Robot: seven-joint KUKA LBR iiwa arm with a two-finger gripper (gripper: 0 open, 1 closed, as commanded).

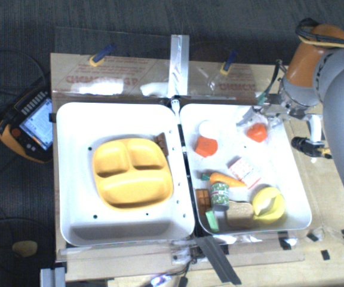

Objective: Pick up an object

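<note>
No writing on anything here can be read. At upper right, the gripper (257,119) hangs just over a round orange-red ball (256,133) in the right bin (291,160); whether its fingers are spread or pinching, I cannot tell. Below lie an orange cup (206,146), a carrot (227,179), a glossy banana (268,202). A moulded yellow tray (132,171) sits in the left bin (70,160).

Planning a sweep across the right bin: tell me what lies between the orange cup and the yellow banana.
In the camera view, between the orange cup and the banana lie a small red-and-white packet and a carrot.
</note>
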